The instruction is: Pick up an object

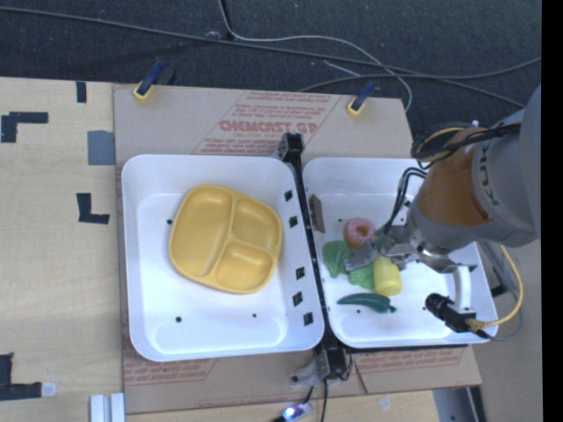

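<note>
The right bin (440, 183) holds a small cluster of toys. A pink ring-shaped piece (358, 229) lies at the top of it. Below are a light green piece (335, 258), a second green piece (361, 278), a yellow block (387, 278) and a dark green pepper shape (367, 301). My gripper (373, 255) reaches in from the right and is low over the middle of the cluster, just above the yellow block and beside the pink ring. The gripper's body hides where its tips meet the toys.
A yellow divided plate (226, 237) lies in the left bin (149, 323). A black divider (306, 236) separates the two bins. The arm's grey and orange wrist (462, 196) hangs over the right bin's right half. Cables run across the dark floor behind.
</note>
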Action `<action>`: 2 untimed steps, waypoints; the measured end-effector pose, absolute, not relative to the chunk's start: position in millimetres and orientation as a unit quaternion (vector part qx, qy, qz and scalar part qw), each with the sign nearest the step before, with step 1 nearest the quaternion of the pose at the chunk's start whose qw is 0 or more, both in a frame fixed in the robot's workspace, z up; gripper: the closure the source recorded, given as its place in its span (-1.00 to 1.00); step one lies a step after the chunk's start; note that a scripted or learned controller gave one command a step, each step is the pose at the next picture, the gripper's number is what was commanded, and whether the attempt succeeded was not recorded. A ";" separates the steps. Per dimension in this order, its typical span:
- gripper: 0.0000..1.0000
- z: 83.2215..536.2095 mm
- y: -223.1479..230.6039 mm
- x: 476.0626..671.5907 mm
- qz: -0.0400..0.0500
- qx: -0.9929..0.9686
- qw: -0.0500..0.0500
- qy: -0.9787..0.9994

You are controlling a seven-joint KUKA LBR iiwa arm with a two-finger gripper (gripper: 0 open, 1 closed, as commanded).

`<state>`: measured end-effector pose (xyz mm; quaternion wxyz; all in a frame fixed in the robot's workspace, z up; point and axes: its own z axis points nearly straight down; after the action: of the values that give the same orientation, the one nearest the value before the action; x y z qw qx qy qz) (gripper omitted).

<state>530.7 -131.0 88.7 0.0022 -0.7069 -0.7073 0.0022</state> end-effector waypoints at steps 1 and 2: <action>1.00 101.9 -129.8 532.0 0.000 -0.706 0.002 -0.708; 1.00 146.7 -132.2 526.2 -0.001 -0.707 -0.001 -0.707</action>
<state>526.2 -132.2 146.7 -0.0007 -0.7068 -0.7074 -0.0008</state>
